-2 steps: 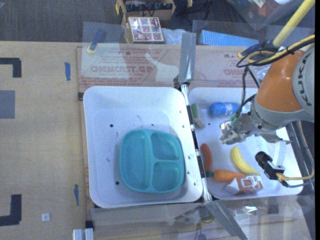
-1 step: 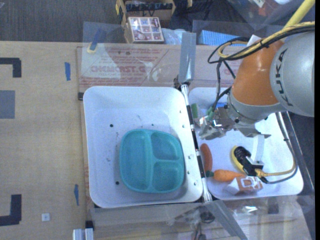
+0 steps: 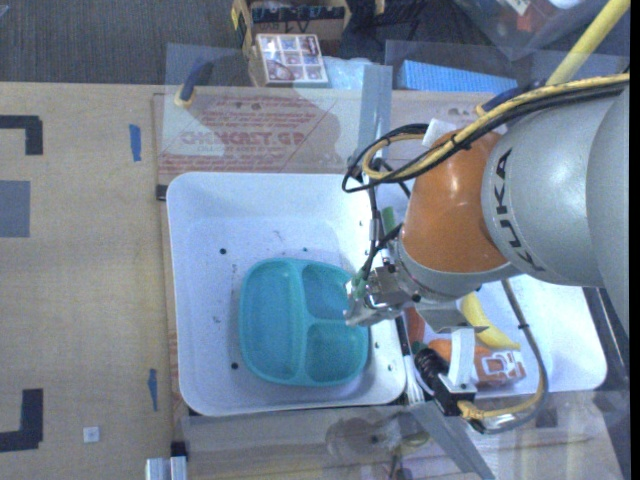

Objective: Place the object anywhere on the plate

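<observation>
I count two white bins (image 3: 200, 268) side by side on the desk (image 3: 80, 268), and one teal plate (image 3: 285, 318) with three compartments in the left one. In the right bin, lower right of the frame, I make out one yellow banana (image 3: 478, 313) and one orange-and-white packet (image 3: 490, 363). One open cardboard box (image 3: 290, 8) sits at the top.

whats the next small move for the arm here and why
Probably a short shift further left over the teal three-compartment plastic plate, then lower. The gripper sits just at the plate's right rim, in the left white bin, so anything released now might land on the edge. Whether it holds anything is unclear from this view.
</observation>
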Robot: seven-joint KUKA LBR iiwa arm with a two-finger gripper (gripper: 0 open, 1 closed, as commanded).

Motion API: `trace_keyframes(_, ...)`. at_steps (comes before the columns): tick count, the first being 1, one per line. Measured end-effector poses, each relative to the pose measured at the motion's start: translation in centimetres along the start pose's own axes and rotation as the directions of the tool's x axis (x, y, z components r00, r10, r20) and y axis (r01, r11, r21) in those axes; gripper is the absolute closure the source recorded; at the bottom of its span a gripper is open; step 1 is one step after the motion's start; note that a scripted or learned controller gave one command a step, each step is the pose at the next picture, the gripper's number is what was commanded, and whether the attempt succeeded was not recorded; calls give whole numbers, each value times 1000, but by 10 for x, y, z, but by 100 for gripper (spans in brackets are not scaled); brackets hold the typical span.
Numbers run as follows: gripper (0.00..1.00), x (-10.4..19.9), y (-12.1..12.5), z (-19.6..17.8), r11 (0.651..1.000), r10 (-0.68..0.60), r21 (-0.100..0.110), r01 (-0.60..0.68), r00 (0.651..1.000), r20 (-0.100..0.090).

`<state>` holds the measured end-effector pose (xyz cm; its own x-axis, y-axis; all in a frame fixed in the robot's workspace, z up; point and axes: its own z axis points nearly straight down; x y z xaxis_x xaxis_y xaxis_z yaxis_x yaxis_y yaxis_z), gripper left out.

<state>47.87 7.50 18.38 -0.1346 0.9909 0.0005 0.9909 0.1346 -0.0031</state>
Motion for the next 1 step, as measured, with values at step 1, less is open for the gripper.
trace_keyframes(1,0,-1,0,0,1000,1,0,-1,1000,0)
